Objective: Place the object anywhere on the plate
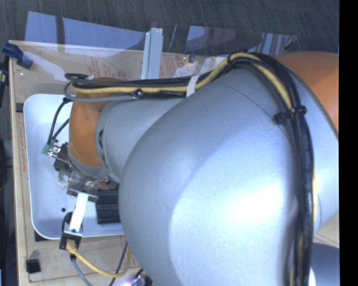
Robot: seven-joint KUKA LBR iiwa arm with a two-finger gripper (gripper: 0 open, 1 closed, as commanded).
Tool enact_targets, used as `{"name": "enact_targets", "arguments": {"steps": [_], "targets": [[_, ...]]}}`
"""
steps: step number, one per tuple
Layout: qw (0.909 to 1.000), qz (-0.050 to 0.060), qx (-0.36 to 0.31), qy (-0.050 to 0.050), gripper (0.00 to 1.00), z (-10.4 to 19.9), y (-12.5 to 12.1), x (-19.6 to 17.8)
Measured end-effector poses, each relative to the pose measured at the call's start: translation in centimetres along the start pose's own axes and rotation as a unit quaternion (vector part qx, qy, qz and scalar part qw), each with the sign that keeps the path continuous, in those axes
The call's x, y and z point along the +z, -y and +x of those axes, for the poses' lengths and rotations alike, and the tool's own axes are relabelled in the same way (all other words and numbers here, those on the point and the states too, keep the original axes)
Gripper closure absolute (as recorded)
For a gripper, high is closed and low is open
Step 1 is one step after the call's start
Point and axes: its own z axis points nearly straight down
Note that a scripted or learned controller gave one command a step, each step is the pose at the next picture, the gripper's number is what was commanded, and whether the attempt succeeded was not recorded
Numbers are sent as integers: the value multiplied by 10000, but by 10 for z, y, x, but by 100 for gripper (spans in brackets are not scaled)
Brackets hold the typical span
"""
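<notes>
From the camera view, the grey arm (227,183) takes up most of the scene, reaching in from the right and bending down over the left white bin (36,159). Its orange band (83,136) sits just above the wrist, low over the bin floor, and a bundle of black and yellow cables (167,88) runs along the top of the arm. The arm seems posed this way to bring the gripper (86,186) down into that bin, either to collect something or to set it down. The gripper's dark body shows beneath the wrist, beside a white bracket (79,212), but whether it is spread or closed cannot be told from this angle. The object to be placed and the plate are hidden under the arm's bulk, so I cannot say where either lies. The wooden desk (48,267) shows along the near edge, with a blue clamp (15,53) at its far left corner.
</notes>
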Motion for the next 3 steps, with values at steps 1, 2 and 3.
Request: {"name": "enact_targets", "arguments": {"steps": [1, 2, 3], "targets": [[9986, 2, 532, -8, 100, -85, -41, -72], [9993, 14, 385, -4, 100, -122, -90, -45], [9756, 2, 2195, -11, 100, -67, -87, -104]]}}
